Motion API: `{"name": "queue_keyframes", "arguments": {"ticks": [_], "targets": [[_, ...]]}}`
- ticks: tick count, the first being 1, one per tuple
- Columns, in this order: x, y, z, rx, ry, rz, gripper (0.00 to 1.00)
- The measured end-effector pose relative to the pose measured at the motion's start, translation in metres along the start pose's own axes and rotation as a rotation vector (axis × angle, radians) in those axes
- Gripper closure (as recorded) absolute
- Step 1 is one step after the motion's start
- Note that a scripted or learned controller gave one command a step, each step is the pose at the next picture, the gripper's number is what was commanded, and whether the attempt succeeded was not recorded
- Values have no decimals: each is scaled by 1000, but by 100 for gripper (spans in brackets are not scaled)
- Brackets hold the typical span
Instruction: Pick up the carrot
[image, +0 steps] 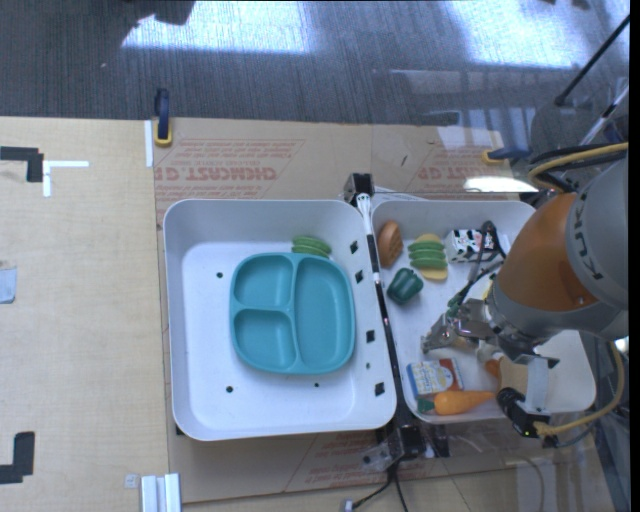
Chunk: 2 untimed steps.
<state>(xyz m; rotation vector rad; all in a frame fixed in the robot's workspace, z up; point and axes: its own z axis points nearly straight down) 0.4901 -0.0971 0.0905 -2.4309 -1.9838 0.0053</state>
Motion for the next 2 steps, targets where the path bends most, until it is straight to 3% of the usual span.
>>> {"name": "queue_keyframes", "arguments": {"ticks": [1,2], "targets": [[-18,77,-2,-4,-2,14,0],[-7,23,0,2,1,210,0]]}}
